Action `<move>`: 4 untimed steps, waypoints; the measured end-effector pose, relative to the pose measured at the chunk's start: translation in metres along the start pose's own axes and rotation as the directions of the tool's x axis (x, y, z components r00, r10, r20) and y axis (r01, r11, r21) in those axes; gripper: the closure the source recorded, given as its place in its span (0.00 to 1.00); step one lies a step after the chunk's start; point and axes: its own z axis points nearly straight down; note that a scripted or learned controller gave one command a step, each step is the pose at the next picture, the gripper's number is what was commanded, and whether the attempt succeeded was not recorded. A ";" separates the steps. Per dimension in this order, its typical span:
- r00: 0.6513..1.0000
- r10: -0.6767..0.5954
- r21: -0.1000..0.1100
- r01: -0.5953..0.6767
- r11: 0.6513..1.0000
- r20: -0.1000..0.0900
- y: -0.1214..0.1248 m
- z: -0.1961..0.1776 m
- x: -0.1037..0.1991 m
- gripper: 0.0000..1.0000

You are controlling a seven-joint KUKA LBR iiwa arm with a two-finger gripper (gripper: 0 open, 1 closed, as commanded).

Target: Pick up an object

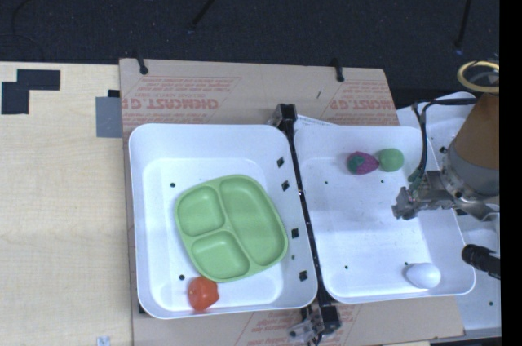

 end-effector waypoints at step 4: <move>1.000 -0.005 0.004 0.005 1.000 -0.003 0.040 -0.065 0.114 1.00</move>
